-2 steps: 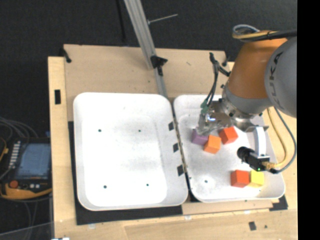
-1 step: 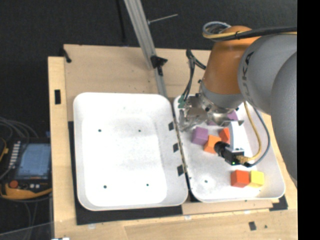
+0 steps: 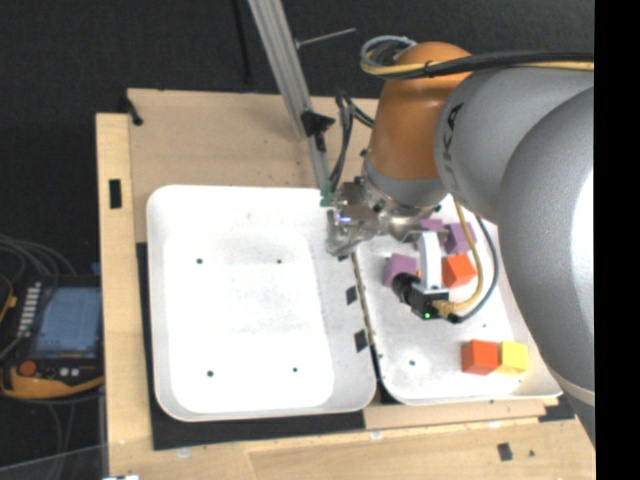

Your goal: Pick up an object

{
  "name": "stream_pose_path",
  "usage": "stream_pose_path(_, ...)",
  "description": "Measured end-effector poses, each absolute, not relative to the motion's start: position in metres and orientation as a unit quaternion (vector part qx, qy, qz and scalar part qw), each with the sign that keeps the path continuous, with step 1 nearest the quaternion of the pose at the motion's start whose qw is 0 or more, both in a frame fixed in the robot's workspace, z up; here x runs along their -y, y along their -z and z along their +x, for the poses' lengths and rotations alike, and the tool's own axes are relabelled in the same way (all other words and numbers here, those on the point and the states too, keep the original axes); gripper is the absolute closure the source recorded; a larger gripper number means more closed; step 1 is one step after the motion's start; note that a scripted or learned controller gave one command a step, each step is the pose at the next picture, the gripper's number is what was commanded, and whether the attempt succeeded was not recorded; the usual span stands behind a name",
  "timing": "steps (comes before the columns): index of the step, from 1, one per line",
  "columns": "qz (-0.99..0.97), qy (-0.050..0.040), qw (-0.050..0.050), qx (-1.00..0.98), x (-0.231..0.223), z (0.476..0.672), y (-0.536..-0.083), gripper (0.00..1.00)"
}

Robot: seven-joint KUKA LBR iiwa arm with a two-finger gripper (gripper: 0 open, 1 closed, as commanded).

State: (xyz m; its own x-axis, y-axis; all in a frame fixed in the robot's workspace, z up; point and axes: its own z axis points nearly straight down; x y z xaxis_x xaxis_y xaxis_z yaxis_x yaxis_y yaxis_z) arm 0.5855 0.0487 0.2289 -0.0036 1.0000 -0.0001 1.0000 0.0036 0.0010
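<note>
Bench (image 3: 300,448): pale board at the front, bearing both bins.
Right bin (image 3: 420,383): holds all the blocks that can be seen.
Near orange block (image 3: 480,356): lies towards the front of the right bin, flat on the floor.
Yellow block (image 3: 514,355): touches the near orange block on its right side, close under the arm's bulk.
Left bin (image 3: 250,298): white floor with a few dark dots.
Purple block (image 3: 400,266): mid-bin, just beside the gripper's underside.
Far orange block (image 3: 459,269): mid-bin, to the right of the purple block, partly covered by the robot's own fittings.
Second purple block (image 3: 455,236): just behind the far orange block, half hidden under the wrist.
Gripper (image 3: 392,230): low over the middle of the right bin, near the wall between the bins. The wrist hides it, so I cannot tell whether it is spread or pressed together.
Arm (image 3: 520,168): grey with the orange band, reaching in from the right over the right bin.
Rail (image 3: 285,68): slanted metal bar at the far side.
Progress: nothing can be seen held and every visible block lies on the bin floor, so the pick looks not yet done.
Left to do: probably closing on one of the mid-bin blocks and lifting it clear.
</note>
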Motion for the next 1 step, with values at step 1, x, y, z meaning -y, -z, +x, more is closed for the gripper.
stream_pose_path(1,0.705,-0.0016,0.001,-0.71,-0.0883,0.6076,-0.2382,1.0)
